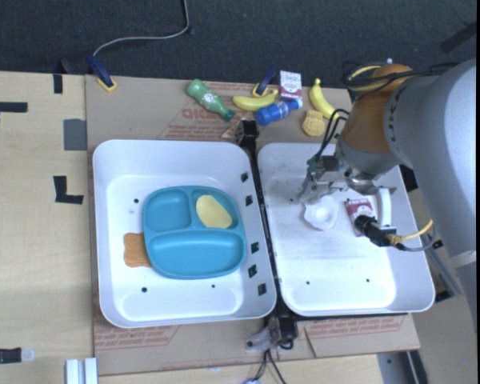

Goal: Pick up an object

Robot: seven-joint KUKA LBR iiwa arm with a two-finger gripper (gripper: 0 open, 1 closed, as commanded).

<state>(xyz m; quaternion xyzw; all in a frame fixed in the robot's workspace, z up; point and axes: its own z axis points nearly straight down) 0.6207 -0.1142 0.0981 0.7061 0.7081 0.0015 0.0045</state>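
So the gripper is down in the right bin, can't tell how it's set from this angle. A white cup lies just under it, touching or nearly so. A small red-and-white packet sits beside the cup. Left bin has a blue tray with a yellow piece in its top right compartment.

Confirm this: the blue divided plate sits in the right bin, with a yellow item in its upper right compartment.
Not quite. The camera view shows the blue divided plate in the left bin, not the right one. The yellow item does lie in its upper right compartment.
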